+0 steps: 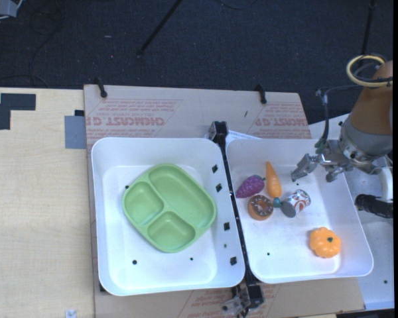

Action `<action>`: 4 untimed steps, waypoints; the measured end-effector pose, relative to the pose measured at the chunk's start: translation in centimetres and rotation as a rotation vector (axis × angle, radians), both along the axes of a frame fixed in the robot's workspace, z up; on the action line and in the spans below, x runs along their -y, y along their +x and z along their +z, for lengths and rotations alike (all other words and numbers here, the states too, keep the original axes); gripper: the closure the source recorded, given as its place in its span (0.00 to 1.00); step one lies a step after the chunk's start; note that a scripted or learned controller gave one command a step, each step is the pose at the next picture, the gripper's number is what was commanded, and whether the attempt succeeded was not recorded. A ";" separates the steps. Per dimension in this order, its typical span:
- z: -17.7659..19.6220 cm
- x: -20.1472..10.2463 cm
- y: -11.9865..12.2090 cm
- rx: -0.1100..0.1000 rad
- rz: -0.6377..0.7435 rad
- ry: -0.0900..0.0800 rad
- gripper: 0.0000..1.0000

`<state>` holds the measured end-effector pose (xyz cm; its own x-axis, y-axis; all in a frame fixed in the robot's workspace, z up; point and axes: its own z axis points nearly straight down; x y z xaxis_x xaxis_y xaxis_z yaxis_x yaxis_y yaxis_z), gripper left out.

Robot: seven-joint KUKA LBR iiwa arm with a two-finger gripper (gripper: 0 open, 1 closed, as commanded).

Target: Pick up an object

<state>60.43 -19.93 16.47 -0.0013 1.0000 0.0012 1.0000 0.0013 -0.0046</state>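
The right bin (358, 260) holds several small items. An orange carrot (272, 179) lies beside a purple bunch of grapes (250, 185). Below them sit a brown donut (260, 207) and a small tipped can (296, 202). An orange pumpkin (324, 242) rests near the bin's front right. My gripper (318, 170) hovers over the bin's upper right part, open, with nothing between its fingers. It is up and to the right of the can, apart from every item.
A green three-compartment plate (169, 207) lies in the left bin (106, 257). A black divider (229, 204) runs between the bins. The grey arm with its orange band (371, 108) comes in from the right edge.
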 end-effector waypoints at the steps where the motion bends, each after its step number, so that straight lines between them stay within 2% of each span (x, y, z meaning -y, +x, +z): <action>1: -6.0 -0.5 -0.9 -0.003 -0.001 0.001 0.00; 2: -7.8 -0.6 -0.9 0.001 -0.001 0.000 0.00; 3: -6.7 -0.6 -0.9 0.001 -0.001 0.000 1.00; 4: -2.4 -1.1 -0.7 0.005 0.000 -0.001 1.00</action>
<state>59.69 -18.84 14.10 -0.0012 1.0000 0.0001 1.0000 0.0012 0.0004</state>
